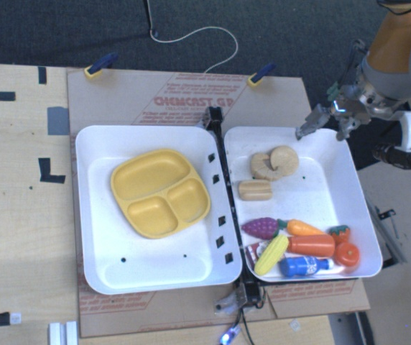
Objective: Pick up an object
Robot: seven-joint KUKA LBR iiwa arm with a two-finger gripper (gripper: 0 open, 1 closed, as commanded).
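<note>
Up at the far right corner of the right bin (349,165), the gripper (325,125) is hovering over the rim with its two fingers spread apart and nothing between them. The grey arm with its orange band (398,38) is reaching in from the right edge. Just inside that bin, near its far end, a tan sliced-bread toy (275,162) is lying beside a small tan bread roll (255,190). Toward the near end, a purple grape bunch (261,227), a carrot (305,228), a yellow corn cob (271,254), an orange-red sausage-like piece (310,246), a blue bottle (303,267) and a red tomato (347,254) are crowding together, several touching. In the left bin (98,192), a yellow three-compartment plate (160,191) is sitting tilted, its compartments holding nothing. Both bins are resting side by side on a cardboard sheet (177,99).
</note>
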